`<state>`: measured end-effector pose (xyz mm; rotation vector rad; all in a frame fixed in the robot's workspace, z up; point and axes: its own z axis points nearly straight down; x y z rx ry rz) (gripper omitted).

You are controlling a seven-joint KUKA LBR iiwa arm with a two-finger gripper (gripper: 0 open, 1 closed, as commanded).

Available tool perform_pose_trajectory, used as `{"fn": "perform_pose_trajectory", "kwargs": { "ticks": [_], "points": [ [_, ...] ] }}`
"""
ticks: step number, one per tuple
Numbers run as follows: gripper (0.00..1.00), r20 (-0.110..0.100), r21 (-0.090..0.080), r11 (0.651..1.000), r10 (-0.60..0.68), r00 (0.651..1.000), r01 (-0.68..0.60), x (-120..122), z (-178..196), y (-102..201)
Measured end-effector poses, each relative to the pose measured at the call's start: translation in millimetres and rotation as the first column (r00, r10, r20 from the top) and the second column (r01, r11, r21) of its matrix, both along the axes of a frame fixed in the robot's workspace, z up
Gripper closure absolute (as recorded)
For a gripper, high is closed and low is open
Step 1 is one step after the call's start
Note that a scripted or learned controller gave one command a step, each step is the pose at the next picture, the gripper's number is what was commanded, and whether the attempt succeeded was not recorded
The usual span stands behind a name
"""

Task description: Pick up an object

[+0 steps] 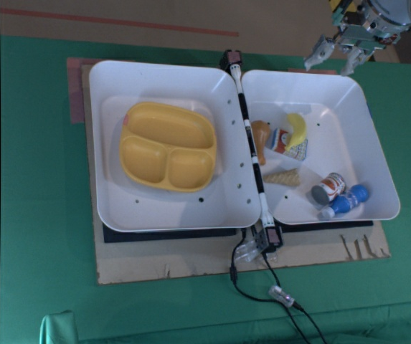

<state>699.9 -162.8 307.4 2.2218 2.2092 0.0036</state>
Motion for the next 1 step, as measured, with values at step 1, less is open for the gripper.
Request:
{"fn": "perform_pose_trajectory", "kwargs": {
  "ticks": [1],
  "points": [
    [0.0,0.0,0.0,1.0,0.0,1.0,0.0,0.0,0.0,0.0]
  ]
}}
